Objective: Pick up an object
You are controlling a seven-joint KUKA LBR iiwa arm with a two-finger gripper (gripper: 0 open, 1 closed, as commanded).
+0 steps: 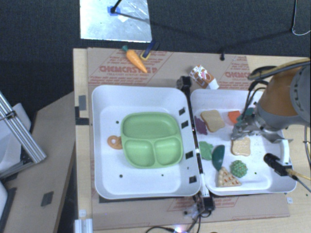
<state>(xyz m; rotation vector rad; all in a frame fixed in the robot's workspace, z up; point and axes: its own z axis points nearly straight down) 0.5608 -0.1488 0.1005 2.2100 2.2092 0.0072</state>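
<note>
The desk (228, 64) is the biggest thing here, a brown board with red letters on it. Two white bins sit on it side by side.

The left bin (104, 108) has a green plate (150, 140) with three parts in the middle of it. A little orange ring (114, 142) lies just beside the plate, on its left.

The right bin (257, 184) is full of toy food. The arm (286, 98) comes in from the right and hangs low over this bin. Its gripper (241, 129) is down among the toys, right by the top edge of a piece of toast (241, 147). A bigger slice of bread (212, 121) lies to the left of it, and a small red piece (233, 115) is just above. Lower down are a light green leaf (205, 150), a dark green veggie (218, 157), a round bumpy green toy (238, 169) and a pizza slice (227, 178).

Outside the bins, a toy carrot (135, 60) and a small carton (203, 76) lie on the desk.

I cannot tell if the gripper is spread wide or squeezed together, and I see no toy in it. So I think the job is not done yet. The arm has got to the toys, and the toast looks like the one it may go for. Grabbing and lifting are left to do.
</note>
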